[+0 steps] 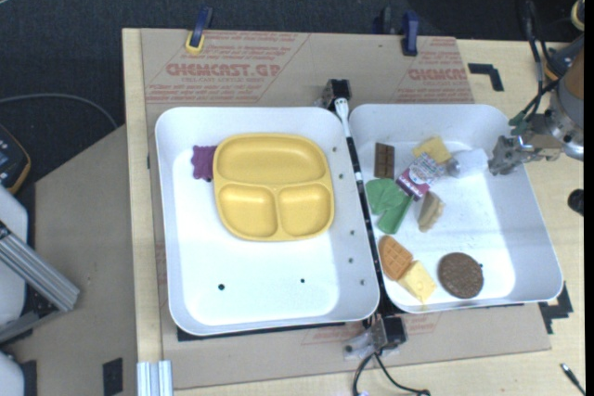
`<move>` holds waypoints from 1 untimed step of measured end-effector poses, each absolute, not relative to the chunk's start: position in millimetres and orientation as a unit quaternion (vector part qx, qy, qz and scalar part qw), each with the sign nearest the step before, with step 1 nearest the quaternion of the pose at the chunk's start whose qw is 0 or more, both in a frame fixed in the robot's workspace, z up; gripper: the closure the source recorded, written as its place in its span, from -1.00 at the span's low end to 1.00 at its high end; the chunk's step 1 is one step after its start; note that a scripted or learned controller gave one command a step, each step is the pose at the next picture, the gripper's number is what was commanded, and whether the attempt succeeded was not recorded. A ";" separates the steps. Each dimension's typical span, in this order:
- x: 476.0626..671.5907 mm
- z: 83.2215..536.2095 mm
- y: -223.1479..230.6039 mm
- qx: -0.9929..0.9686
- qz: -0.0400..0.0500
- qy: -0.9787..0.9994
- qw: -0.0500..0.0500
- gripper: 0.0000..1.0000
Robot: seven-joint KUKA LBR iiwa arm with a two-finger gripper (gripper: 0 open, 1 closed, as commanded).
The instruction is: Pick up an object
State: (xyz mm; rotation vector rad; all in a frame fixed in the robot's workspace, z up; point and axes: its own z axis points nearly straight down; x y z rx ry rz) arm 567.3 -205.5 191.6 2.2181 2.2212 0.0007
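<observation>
So nearest the camera in the right bin (543, 241) there's a round brown cookie (460, 274), with a yellow cheese wedge (419, 280) and an orange waffle piece (393, 255) just to its left, those two touching. A bit further back sits a green leafy thing (387, 203), with a tan bread-looking piece (429, 211) beside it and a crinkly wrapped packet (419, 174) right above. Past those, a dark chocolate bar (384, 159) stands lengthwise near the bin's left wall and a yellow chunk (432, 149) lies next to a pale clear-ish item (471, 160).

The gripper (507, 158) hangs over the right side of that bin, near its far edge, just right of the pale item. Nothing is visibly between its tips, and honestly I can't tell how they're set. All the food pieces lie to its left, the cookie well off toward the near edge.

The left bin (176, 199) holds a yellow divided plate (274, 185) with a purple thing (202, 161) poking out at its left.
</observation>
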 end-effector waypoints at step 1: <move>567.8 224.1 -205.5 0.707 0.000 0.708 0.001 1.00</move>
